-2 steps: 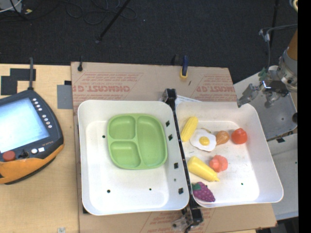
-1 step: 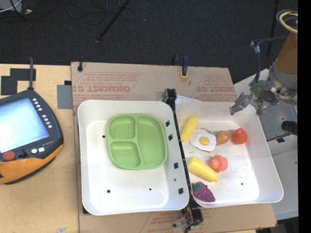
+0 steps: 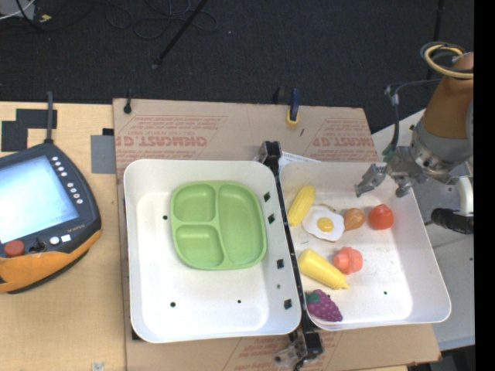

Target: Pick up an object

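Above the right bin (image 3: 433, 284), open gripper (image 3: 388, 181), nothing held.

Both bins are plain white — the left bin (image 3: 147, 300) and the right bin (image 3: 421, 284). The divided plate (image 3: 218, 226) is a flat lime green. The corn cob (image 3: 301, 205) is yellow, the fried egg (image 3: 323, 225) is white with a yellow yolk, and the tomato (image 3: 380, 217) is red. There's a yellow wedge (image 3: 323, 270), a salmon-pink fruit (image 3: 349, 260), purple grapes (image 3: 325, 305) and a small tan-brown piece (image 3: 353, 219). The arm (image 3: 448, 107) shows orange-brown over grey — its gripper (image 3: 387, 180) is grey metal. The pendant (image 3: 42, 215) is grey with an orange rim, the bench board (image 3: 178, 134) is tan with red print.
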`<action>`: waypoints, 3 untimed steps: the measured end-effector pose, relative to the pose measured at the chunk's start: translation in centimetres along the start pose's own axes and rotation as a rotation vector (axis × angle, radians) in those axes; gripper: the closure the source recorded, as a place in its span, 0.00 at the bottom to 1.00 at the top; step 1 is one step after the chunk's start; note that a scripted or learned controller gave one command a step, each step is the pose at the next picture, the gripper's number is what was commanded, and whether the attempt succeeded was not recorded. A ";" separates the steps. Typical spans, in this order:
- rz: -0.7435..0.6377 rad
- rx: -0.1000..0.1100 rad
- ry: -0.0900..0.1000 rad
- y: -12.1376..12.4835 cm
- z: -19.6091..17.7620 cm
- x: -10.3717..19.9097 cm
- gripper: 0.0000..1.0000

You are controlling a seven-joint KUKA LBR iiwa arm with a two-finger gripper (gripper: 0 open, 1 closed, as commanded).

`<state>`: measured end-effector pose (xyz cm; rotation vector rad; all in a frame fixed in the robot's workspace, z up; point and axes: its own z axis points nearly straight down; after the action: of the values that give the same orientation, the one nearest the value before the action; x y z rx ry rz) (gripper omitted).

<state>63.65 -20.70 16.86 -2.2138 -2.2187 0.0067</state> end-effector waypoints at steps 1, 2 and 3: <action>-0.002 -0.005 -0.002 0.0 4.3 0.6 0.00; -0.006 -0.003 -0.001 0.0 8.3 1.0 0.00; -0.007 -0.005 -0.001 0.1 7.0 1.0 1.00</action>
<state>63.71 -19.72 9.81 -2.2087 -2.2299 0.0017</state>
